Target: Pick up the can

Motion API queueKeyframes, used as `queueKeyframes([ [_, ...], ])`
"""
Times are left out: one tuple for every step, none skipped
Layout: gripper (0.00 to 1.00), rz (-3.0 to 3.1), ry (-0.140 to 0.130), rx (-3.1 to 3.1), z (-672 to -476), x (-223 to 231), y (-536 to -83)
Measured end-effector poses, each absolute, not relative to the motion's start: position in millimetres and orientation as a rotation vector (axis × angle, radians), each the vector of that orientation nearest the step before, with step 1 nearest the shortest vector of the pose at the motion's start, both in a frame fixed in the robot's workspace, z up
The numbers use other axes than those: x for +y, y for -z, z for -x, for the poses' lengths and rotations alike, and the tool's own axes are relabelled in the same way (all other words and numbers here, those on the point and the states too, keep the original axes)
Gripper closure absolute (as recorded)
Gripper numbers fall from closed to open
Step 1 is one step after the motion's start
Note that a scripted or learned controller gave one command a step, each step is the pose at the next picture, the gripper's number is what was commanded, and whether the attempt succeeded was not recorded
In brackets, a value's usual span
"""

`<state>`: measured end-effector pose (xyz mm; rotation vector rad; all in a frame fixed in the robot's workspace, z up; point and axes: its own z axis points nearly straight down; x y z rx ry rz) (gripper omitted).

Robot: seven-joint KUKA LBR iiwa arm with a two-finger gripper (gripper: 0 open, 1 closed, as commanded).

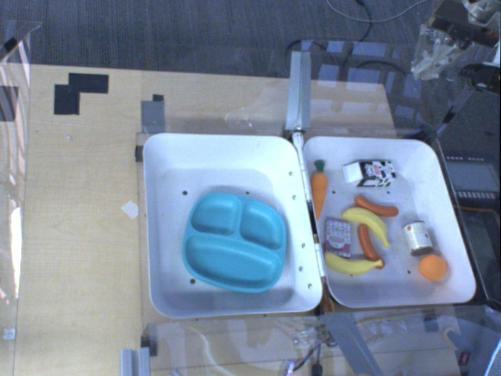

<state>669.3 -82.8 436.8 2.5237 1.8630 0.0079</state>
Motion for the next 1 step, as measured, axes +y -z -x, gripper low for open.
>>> queueKeyframes([
  [1.0, -2.561, -0.008, 1.811, -669.2, -110.0, -436.9],
])
